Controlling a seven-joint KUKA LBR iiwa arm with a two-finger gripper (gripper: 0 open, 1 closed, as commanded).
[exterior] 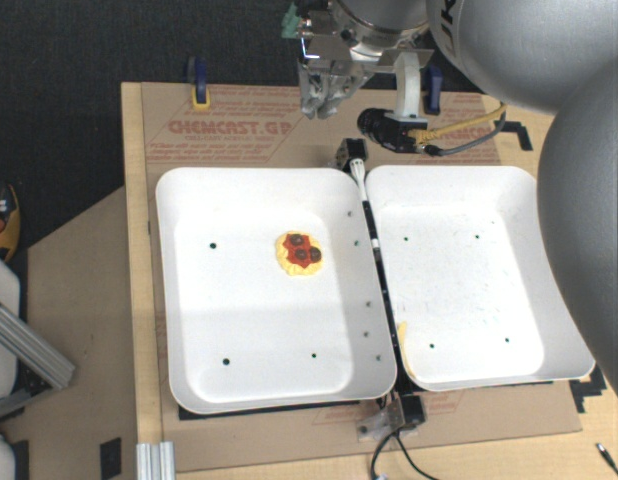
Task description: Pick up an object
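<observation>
A small yellow object with red and dark spots on top [299, 253] lies in the left bin [189, 268], a little above its middle. My gripper [320, 101] hangs high above the bench beyond the far edge of the left bin, well away from the object. Nothing is seen between its fingertips, which stand close together.
The right bin [509, 268] lies beside the left one, with a black strip [374, 248] along the seam between them. A blue and yellow clamp [198, 80] stands on the cardboard at the far left. The big grey arm [579, 118] covers the right side.
</observation>
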